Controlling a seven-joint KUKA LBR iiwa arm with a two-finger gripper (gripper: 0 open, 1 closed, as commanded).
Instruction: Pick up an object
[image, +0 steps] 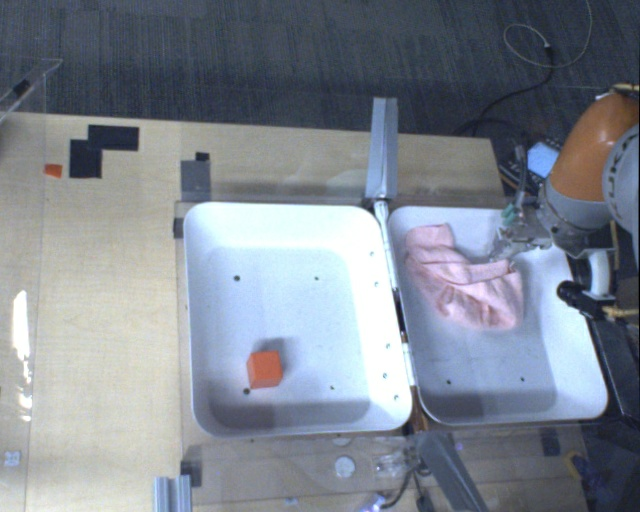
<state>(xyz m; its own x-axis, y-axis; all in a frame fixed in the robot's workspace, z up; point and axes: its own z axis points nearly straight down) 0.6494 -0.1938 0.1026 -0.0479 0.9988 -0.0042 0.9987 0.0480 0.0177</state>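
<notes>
A crumpled pink cloth (462, 278) lies in the upper half of the right bin (500, 395). My gripper (508, 252) is at the cloth's upper right corner, near the bin's far right side. A fold of the cloth is drawn up in a taut ridge to the fingertips, and the gripper is shut on it. A small orange cube (265, 369) sits in the left bin (290, 250), toward its front left, far from the gripper.
A grey divider post (381, 150) stands between the bins at the back. Black blocks (100, 148) and a small orange piece (53, 171) lie on the wooden bench at far left. Cables and the arm's base crowd the right edge.
</notes>
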